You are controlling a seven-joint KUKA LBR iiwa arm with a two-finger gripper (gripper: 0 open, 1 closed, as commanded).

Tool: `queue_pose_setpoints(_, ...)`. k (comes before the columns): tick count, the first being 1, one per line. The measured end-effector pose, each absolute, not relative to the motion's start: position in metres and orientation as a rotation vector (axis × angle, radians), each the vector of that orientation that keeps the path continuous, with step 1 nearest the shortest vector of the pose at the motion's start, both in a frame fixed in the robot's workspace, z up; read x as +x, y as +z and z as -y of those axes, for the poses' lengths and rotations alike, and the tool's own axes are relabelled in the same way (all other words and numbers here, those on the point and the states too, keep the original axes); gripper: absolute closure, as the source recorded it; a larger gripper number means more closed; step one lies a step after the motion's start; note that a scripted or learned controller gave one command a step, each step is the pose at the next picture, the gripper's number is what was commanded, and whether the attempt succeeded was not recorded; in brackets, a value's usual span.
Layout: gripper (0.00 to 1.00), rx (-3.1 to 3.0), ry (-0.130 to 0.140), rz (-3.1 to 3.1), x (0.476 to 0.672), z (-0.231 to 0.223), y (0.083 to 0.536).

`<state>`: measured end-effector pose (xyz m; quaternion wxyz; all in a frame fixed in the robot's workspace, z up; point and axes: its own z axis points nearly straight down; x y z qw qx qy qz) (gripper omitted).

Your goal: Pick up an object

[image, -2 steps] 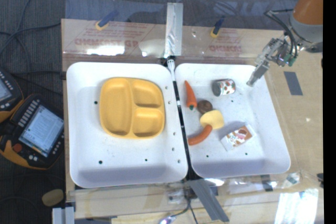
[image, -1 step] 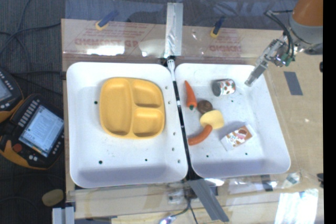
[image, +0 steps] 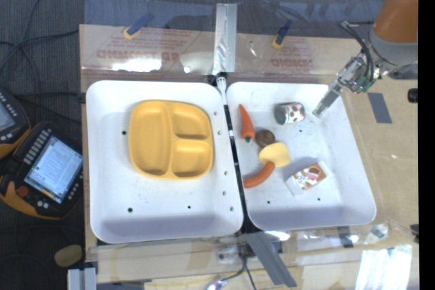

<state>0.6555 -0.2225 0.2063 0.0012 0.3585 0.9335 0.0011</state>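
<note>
Right now we are seeing the gripper [image: 326, 104] hanging at the upper right of the frame, over the upper right corner of the right bin [image: 353, 173], its grey tip slanting down and to the left from the arm [image: 401, 10]; whether it is parted or closed we cannot tell, and nothing is showing in it. Just to the left of the tip a small can [image: 290, 113] is lying on its side, long axis running roughly left to right, with a dark end facing left and a white and red label. Below it the objects are crowding the bin's left half: an orange carrot [image: 245, 121] is lying close beside the left wall, long axis running top to bottom and tilting slightly; a brown round piece [image: 264, 138] is sitting just beside it; a yellow piece [image: 274, 154] is touching that one from below; and an orange sausage-shaped piece [image: 259, 176] is curving from lower left to upper right. A small white packet [image: 308, 176] with red print is lying apart, toward the lower right. We are finding open floor along the right wall and the bottom edge of this bin. At frame left, the left bin [image: 109, 166] is holding a yellow divided tray [image: 170, 138], with bare floor around it.
</note>
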Motion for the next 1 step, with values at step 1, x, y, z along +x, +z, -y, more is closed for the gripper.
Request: queue_pose_setpoints(1,0.00,1.239,0.003,-2.885,0.6426,0.2227,0.1834)
